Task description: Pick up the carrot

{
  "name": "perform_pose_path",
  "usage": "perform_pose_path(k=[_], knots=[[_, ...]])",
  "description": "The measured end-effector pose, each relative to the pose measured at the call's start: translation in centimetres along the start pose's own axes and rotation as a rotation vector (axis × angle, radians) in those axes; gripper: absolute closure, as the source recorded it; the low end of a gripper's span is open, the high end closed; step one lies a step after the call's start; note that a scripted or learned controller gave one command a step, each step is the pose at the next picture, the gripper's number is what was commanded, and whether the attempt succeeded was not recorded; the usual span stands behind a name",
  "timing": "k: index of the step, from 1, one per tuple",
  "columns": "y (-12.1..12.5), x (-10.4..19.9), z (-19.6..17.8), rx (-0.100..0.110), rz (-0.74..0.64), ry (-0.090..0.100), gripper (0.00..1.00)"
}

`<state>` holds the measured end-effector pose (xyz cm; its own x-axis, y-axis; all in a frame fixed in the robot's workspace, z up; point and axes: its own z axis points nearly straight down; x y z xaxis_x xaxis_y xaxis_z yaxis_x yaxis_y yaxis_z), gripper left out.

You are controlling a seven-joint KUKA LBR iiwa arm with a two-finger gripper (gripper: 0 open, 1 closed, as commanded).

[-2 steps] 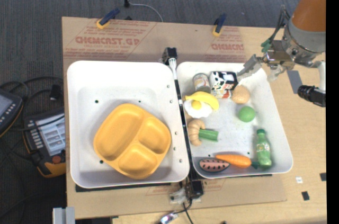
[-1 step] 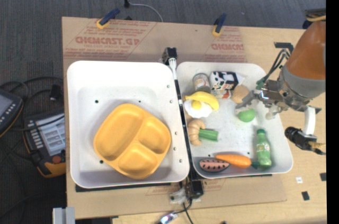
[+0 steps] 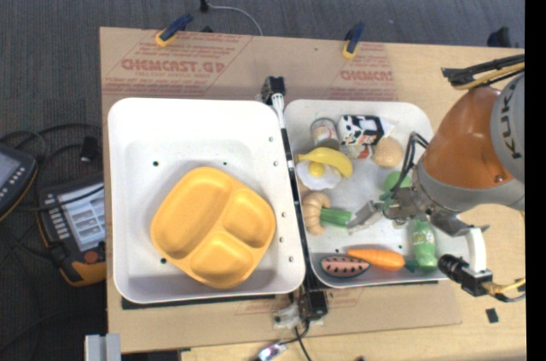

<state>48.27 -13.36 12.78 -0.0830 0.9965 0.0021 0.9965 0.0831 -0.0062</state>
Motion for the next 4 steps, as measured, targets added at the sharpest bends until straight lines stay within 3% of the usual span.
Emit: perform_pose_path(k=[1,2,3,4], knots=[[0.2,-0.8,4.1,-0.005,-0.23,0.0,0.0],[0.5,-0.8,4.1,-0.015,0.309,0.002,0.0],[0.6,0.7,4.0,-0.019,-0.18,-0.015,0.0],[0.7,2.1,4.0,-0.02,0.148,-0.01,0.0]])
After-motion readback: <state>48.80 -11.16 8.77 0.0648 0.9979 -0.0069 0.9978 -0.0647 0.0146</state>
